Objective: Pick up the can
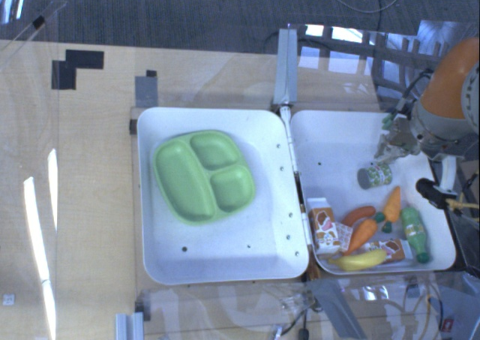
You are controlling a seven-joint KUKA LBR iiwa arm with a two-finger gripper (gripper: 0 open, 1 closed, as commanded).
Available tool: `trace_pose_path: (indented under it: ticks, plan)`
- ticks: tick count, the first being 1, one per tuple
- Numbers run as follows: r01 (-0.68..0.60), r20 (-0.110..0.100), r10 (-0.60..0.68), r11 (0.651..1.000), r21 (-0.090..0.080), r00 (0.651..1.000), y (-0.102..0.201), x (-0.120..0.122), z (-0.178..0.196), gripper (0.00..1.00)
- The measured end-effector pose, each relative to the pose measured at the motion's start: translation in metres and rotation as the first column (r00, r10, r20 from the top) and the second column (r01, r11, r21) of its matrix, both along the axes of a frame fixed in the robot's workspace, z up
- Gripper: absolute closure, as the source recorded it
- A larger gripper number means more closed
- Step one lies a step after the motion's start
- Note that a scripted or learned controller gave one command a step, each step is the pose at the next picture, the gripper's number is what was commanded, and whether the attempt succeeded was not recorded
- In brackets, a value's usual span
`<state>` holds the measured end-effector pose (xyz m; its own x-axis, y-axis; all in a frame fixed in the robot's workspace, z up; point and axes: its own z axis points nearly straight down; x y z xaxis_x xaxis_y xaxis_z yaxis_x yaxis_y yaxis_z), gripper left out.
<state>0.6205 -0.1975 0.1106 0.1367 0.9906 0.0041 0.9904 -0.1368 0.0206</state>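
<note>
A small can (376, 176) with a green label lies on its side in the right bin (330, 143), near the bin's middle right. My gripper (389, 152) hangs just above and slightly right of the can, at the end of the grey arm with the orange band (452, 79) that reaches in from the right. The view does not show whether the gripper touches the can.
Toy food crowds the right bin's front: two carrots (391, 203) (361, 234), a red sausage (358, 215), a banana (362, 260), a green bottle (414, 233) and a carton (322, 227). A green divided plate (202, 176) lies in the left bin (225, 256).
</note>
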Motion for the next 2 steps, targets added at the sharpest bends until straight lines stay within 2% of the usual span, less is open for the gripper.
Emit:
trace_pose_path:
  ticks: [1, 2]
  plan:
    - [0.000, 0.000, 0.000, 1.000, 0.000, 1.000, 0.000, 0.000, 0.000, 0.00]
    - [0.009, -0.013, -0.009, 1.000, -0.001, 1.000, -0.001, 0.010, -0.024, 0.00]
